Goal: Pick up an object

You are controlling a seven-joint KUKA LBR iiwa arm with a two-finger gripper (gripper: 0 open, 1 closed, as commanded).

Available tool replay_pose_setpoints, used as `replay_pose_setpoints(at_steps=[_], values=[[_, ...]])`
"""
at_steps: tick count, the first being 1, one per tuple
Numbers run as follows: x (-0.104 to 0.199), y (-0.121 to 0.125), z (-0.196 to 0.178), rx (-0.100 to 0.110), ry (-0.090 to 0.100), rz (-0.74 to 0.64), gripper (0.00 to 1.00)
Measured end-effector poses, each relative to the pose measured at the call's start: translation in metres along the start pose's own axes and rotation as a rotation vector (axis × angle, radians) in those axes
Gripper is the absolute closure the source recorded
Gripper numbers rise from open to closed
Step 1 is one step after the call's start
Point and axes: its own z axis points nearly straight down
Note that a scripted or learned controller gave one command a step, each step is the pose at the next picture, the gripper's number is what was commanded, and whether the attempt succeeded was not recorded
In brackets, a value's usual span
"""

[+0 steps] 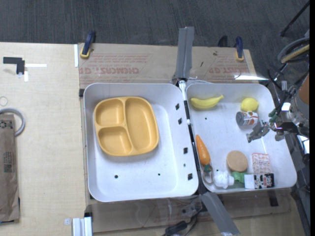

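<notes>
- The end effector (259, 132), carrying nothing, hangs low in the right bin (280, 154); its opening cannot be told.
- The can (246, 118) lies just beside it, seemingly the target.

A yellow divided plate (126, 126) lies in the left bin (98, 181). Behind that bin, cardboard (128, 63) is held by blue clamps (88, 42). Left of it, the pale desk (44, 97) carries a brown paper bag (7, 166).

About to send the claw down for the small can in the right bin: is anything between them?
Nothing visible. The claw hangs just right of and below the can, with bare bin floor between; the lemon sits behind the can.
</notes>
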Motion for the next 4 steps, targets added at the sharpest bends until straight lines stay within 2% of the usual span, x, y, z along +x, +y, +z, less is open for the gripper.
replay_pose_setpoints(at_steps=[1,2,3,4], values=[[-0.022,0.102,0.132,-0.004,-0.001,0.143,0.00],[-0.022,0.101,0.124,0.000,-0.001,0.142,1.00],[0.048,0.114,0.027,-0.002,-0.001,0.215,1.00],[0.052,0.124,0.020,-0.003,-0.002,-0.043,1.00]])
